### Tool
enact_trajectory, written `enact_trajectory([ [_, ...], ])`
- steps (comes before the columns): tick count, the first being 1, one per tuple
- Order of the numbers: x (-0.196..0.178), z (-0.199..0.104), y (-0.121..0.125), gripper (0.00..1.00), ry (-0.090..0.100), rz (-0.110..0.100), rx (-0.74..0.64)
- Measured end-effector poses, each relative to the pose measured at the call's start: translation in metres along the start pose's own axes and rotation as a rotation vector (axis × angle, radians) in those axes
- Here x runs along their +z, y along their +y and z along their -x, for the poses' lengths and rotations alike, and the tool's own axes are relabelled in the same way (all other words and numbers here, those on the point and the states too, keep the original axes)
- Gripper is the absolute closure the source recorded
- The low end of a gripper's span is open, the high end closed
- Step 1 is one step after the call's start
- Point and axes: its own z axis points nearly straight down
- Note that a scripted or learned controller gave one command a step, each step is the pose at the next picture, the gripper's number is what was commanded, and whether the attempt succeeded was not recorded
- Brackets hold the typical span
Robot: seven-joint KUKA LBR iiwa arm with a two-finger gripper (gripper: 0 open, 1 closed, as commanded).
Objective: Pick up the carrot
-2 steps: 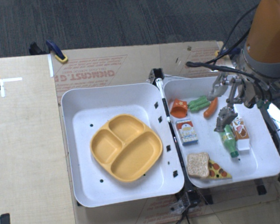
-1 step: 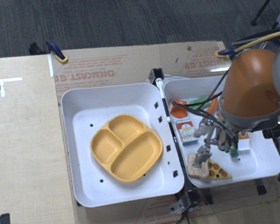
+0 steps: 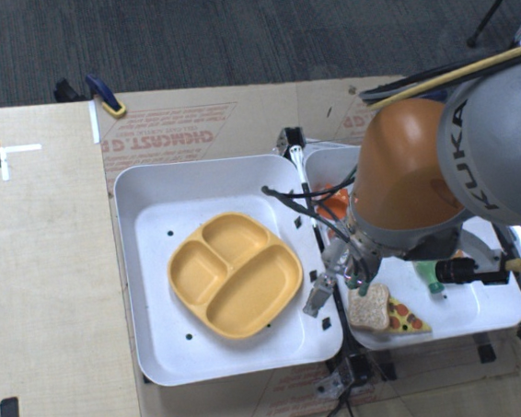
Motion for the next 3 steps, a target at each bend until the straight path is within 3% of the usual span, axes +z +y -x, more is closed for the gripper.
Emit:
enact_trajectory([
  [1,0.047,0.006,0.068,0.00,0.002,-0.004,0.308],
  [2,0.099,-0.033,0.051,0.00,-0.003,0.005,0.243],
  [3,0.090,-0.030,0.051,1.00,-0.005,0.005,0.247],
])
